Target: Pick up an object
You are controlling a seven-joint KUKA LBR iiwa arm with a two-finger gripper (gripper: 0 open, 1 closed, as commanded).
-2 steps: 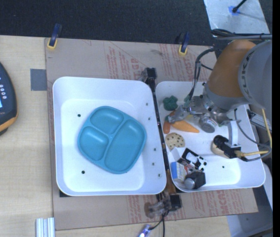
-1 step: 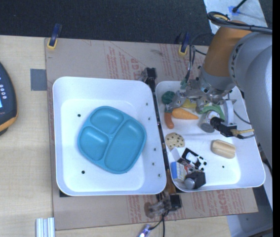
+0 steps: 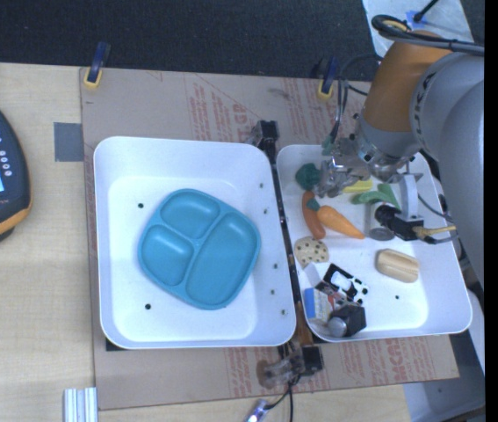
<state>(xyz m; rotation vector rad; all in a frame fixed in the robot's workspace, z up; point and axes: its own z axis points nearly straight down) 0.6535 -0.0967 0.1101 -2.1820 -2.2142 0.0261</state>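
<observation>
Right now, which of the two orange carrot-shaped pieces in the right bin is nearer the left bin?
The shorter, darker orange piece, standing almost upright along the bin's left wall. The longer carrot lies slanted to its right, further into the right bin.

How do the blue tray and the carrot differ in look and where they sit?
The tray is blue, wide and flat with three compartments; the carrot is orange, small and tapered. The tray lies alone in the left bin; the carrot lies among other small things in the right bin, near the tool. Both rest flat.
</observation>
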